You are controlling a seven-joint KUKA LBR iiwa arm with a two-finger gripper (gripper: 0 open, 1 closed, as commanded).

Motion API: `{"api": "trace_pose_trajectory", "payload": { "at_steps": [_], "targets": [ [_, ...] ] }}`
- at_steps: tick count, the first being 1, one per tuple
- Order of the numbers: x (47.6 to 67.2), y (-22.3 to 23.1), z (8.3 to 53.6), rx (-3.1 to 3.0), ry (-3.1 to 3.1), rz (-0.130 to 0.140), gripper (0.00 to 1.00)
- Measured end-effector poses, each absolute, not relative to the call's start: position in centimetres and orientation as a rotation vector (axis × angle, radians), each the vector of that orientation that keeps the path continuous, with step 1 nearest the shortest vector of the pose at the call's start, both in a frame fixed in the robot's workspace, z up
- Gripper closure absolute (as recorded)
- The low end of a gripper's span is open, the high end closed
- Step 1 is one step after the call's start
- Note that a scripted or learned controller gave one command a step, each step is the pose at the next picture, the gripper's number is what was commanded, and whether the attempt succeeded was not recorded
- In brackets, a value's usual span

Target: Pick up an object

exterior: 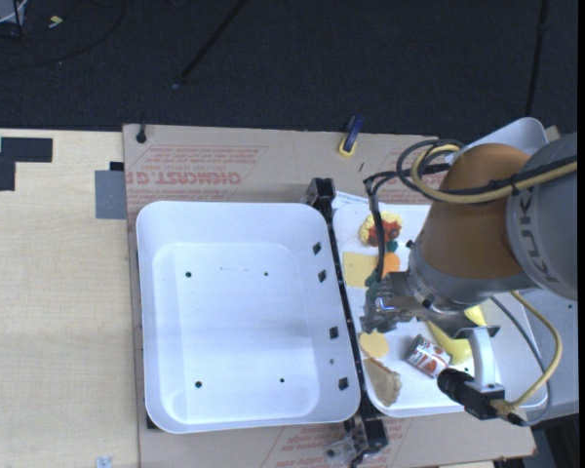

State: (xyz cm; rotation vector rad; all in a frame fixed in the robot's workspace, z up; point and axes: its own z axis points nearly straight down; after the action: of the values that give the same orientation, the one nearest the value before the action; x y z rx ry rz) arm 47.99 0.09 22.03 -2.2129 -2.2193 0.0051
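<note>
My gripper point(382, 306) hangs low over the middle of the right bin point(416, 406), under the orange-banded wrist. Just below it lies a small pale yellow round piece point(373, 344). A flat yellow block point(360, 264) sits just above and left of the gripper. Further back are a red and yellow toy point(381, 229) and a small orange and green item point(391, 254). A tan lumpy object point(385, 384) rests at the bin's near left corner. Right of it lie a red and white can point(428, 359) and a yellow banana-like piece point(451, 343). The arm hides much of the bin.
The left white bin point(166, 261) lies beside the right one, with a black divider rail point(337, 291) between them. A black fitting with a cable point(473, 395) hangs from the arm over the right bin's near edge. A yellow and blue clip point(350, 136) lies on the cardboard behind.
</note>
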Motion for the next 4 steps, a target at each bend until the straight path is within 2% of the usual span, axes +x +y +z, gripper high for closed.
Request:
{"api": "trace_pose_trajectory", "payload": {
  "at_steps": [1,2,3,4],
  "targets": [
    [50.5,6.7,37.6,-2.216,-2.238,-0.022,1.0],
    [47.3,2.0,23.9,-2.22,-2.208,0.021,1.0],
    [48.1,8.1,33.4,-2.214,-2.231,-0.009,1.0],
    [47.7,18.4,36.0,-2.207,-2.233,-0.002,1.0]
  ]
}}
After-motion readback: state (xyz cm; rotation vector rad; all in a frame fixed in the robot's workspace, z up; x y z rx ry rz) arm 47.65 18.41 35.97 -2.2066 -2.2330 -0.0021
